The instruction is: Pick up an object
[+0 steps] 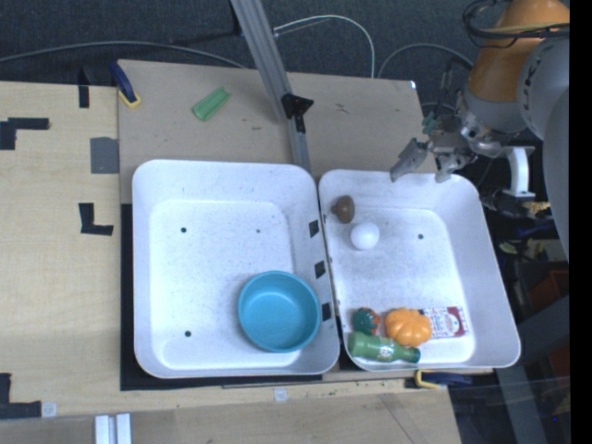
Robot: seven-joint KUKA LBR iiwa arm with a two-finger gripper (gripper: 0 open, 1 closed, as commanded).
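The gripper (424,163) hangs over the far rim of the right bin (490,276), its two pale metal fingers spread apart with nothing between them, below the grey arm (546,72) and its glossy orange band (504,49). Both bins are shallow, rounded-cornered trays of matte white plastic lightly speckled with dark flecks; the left bin (176,248) holds a smooth, round blue bowl (278,311) near its front right corner. In the right bin, a small brown rounded lump (343,208) sits near the far left corner, with a smooth white ball (364,237) just beside it toward the front. Along the front edge lie a cluster of things close together: a small red-and-green rounded piece (364,320), a green elongated toy vegetable (381,348), a glossy orange pumpkin-like shape (407,326) and a flat red-and-white packet (450,322) touching the orange one. The bench (55,248) is pale, wood-grained board marked with black tape pieces, and a tan panel (185,128) behind the bins carries a small green block (210,104). A grey metal bar (264,44) slants down across it toward the seam between the bins. Beyond lies dark carpet-like floor (139,7) with thin pale cables (351,30) looping over it.
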